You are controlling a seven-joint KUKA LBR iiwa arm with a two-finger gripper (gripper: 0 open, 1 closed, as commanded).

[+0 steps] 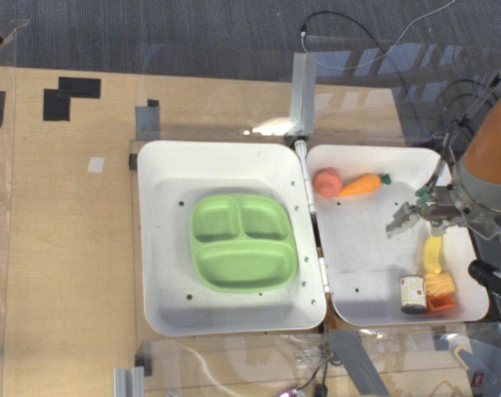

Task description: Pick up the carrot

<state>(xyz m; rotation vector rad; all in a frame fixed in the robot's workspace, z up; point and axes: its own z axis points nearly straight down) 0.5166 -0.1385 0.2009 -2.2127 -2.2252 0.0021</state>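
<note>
Two white bins sit side by side on the desk (69, 246), and the carrot (360, 186) lies in the right bin (362, 263) near its far wall, its tip touching a pink ball (326, 182). The tool (404, 217) hangs over that bin, apart from the carrot, its fingers spread and grasping nothing. A green divided plate (243, 242) fills the left bin (164, 288), well apart from the carrot.

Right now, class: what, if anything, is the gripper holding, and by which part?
Nothing. The gripper hangs over bare floor of the right white bin, apart from the orange carrot.
</note>
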